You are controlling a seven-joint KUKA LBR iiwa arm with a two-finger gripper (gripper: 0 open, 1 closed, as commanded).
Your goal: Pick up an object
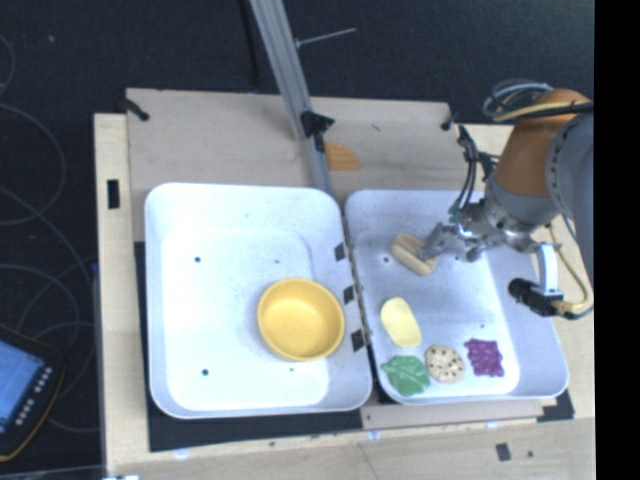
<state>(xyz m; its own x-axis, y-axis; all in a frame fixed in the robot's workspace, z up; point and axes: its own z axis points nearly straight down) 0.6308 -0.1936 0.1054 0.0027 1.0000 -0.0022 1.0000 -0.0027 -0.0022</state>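
Claw point(436, 252) low in the right bin point(530, 363), fingers pinching the tan wooden block point(410, 253), well above the yellow lemon point(400, 322).

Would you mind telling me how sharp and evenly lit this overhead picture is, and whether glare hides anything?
Camera view: soft all over, with blurred edges on the small items; the white bins are bright, nearly washed out, with faint shadows; the yellow bowl reads clearly; the gripper near the tan block is smeared, so detail there is lost; the floor around is dark.
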